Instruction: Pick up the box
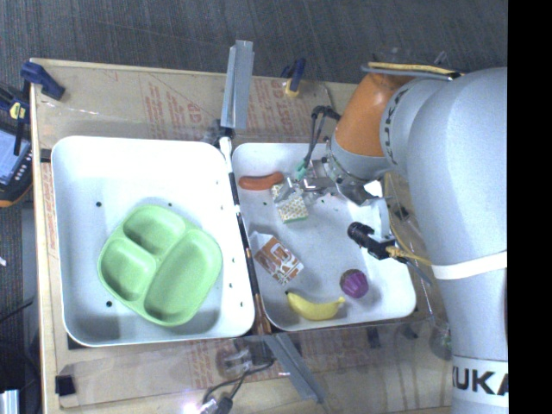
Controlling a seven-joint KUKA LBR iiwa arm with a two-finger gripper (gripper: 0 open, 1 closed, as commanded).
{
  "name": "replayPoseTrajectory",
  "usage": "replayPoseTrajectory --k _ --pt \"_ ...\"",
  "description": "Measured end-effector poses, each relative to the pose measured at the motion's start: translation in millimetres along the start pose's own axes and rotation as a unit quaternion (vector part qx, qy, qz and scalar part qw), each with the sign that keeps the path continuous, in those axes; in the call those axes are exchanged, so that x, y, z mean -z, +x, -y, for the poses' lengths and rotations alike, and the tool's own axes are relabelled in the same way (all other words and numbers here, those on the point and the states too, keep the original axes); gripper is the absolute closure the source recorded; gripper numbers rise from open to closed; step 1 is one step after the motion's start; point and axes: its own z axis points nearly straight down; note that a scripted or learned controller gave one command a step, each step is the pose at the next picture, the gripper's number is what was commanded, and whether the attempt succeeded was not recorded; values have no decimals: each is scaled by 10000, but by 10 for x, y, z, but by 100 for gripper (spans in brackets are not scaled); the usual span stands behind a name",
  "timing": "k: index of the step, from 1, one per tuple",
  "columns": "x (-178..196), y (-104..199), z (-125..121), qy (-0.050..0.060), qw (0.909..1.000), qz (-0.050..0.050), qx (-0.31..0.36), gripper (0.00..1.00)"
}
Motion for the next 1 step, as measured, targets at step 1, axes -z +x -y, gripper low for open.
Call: replayPoseTrajectory --k 1 --pt "1164 432 83 23 9991 -9 433 100"
